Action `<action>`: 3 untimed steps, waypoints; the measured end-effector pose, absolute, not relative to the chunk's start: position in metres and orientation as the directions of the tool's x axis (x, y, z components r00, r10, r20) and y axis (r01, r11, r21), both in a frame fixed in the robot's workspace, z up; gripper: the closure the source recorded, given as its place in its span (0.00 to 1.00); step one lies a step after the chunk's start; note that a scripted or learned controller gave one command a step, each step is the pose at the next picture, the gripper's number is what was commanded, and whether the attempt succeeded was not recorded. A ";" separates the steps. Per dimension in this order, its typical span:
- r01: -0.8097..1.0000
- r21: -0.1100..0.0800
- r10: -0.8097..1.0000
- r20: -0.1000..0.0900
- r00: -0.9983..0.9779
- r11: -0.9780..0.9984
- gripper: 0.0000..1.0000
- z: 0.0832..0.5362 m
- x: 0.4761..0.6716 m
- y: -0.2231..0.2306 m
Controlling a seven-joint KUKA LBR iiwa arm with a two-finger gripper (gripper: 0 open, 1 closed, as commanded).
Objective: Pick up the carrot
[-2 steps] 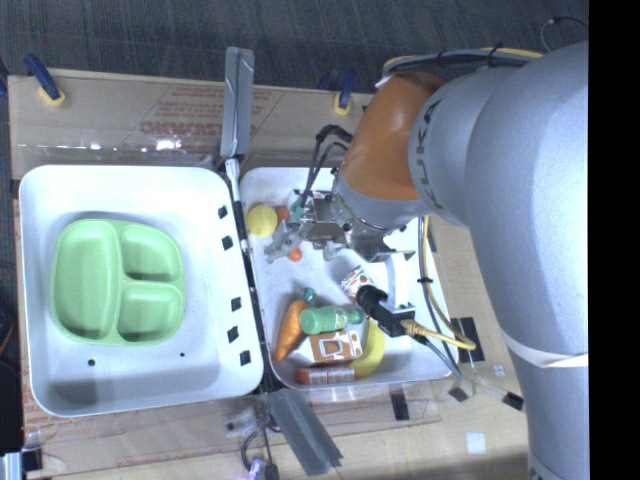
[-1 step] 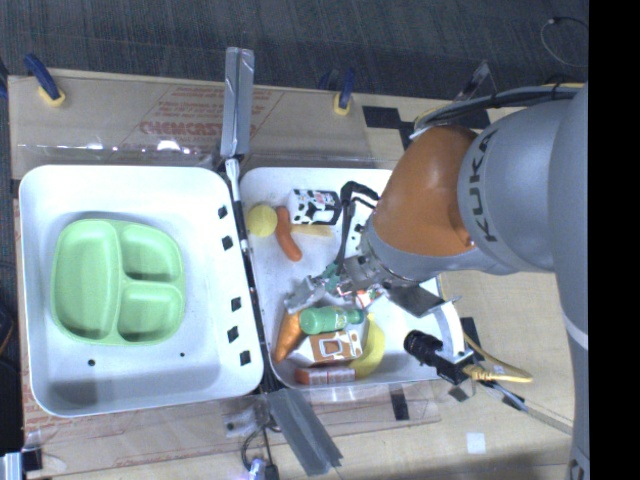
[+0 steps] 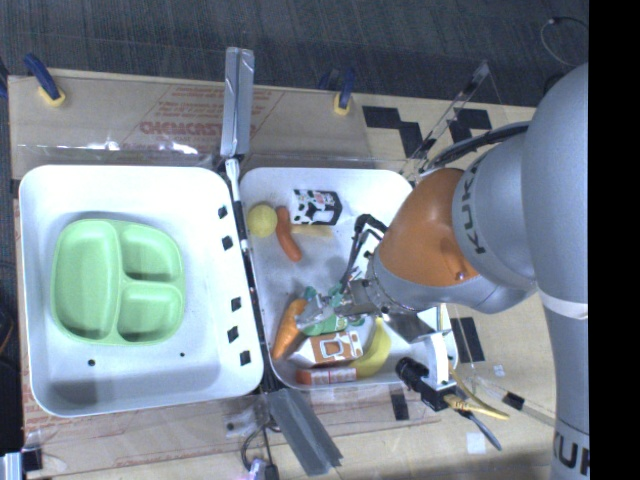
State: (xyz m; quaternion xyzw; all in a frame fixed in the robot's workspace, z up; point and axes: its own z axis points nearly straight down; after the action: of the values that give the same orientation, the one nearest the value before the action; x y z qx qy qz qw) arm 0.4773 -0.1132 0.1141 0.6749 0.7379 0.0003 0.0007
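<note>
The carrot is orange and tapered. It lies in the right bin, close to its left wall, with its thin end pointing toward the front. My gripper hangs low over the bin just to the right of the carrot's thick end, among the clutter. The grey arm with its orange band covers the bin's right side. Nothing shows as lifted clear of the bin floor.
The right bin also holds a yellow lemon, a red-orange sausage, a black-and-white carton, an orange box, a banana and a red packet. In the left bin sits a green divided plate.
</note>
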 end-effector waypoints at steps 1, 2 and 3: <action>0.963 0.000 0.963 -0.001 -0.268 0.268 0.00 0.228 0.477 -0.125; 0.826 -0.003 0.826 0.003 -0.564 0.564 0.00 0.099 0.532 -0.101; 0.908 -0.001 0.908 0.001 -0.420 0.420 0.00 0.192 0.564 -0.053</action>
State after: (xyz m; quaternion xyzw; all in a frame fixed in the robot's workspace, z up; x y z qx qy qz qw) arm 0.5640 -0.0526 0.1921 0.5387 0.8425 -0.0002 -0.0004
